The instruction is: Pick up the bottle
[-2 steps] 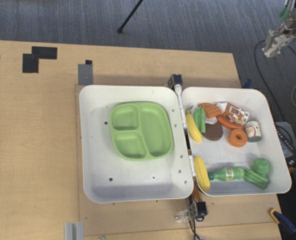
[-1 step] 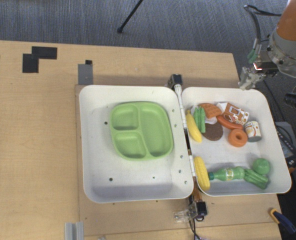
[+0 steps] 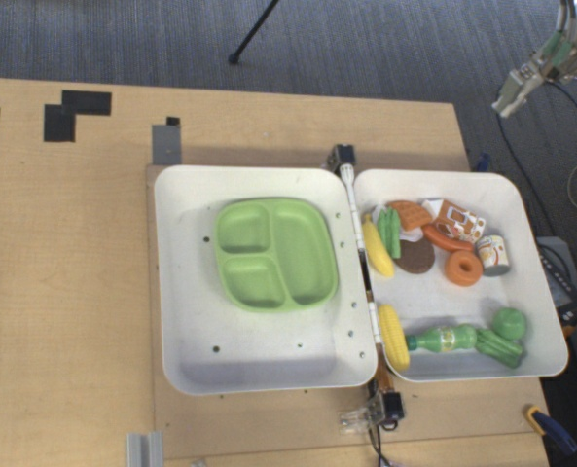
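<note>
Lying along the right bin's [image 3: 536,261] near wall, far below-left of the fingers [image 3: 518,88], the clear green plastic bottle [image 3: 450,340] is resting lengthwise, apparently settled on its side, long axis left-right; its cap end I cannot tell. Whether the fingers are parted is unclear; they are gripping nothing.

The tool [image 3: 518,87] at the top right is blurred, the arm [image 3: 572,27] above it cut off by the edge.

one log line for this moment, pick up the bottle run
stage: before approach | gripper: raised at upper right, off the bins | bottle: lying in right bin near front wall, beside corn | left bin: green divided plate
</note>
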### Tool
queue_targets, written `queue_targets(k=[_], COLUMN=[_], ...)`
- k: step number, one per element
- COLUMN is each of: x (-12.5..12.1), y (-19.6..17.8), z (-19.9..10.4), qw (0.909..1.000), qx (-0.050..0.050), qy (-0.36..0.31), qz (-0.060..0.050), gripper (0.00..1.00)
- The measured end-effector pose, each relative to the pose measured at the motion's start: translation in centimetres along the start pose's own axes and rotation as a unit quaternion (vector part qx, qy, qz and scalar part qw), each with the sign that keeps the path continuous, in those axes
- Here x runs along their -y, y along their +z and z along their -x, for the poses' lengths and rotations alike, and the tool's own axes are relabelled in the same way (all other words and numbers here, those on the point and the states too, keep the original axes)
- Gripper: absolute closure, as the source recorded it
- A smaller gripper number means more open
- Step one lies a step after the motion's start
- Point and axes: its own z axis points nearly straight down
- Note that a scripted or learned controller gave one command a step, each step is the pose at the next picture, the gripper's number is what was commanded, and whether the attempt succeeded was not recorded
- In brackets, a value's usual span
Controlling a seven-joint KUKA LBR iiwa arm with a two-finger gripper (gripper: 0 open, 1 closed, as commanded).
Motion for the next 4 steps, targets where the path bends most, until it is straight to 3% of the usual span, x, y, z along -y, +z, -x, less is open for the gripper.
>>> queue_targets(k=[1,2,3,4], x=[3.4,3.4,3.3,3.3], y=[14.0,13.9,12.8,12.8], z=[-10.5,-10.4,-10.4,-10.4], qw=[0.9998,0.9998,0.9998,0.9998], qx=[-0.002,-0.001,0.0,0.0], qy=[0.021,0.021,0.02,0.02], qz=[-0.002,-0.001,0.001,0.001], gripper=[1.0,0.0,1.0,0.0])
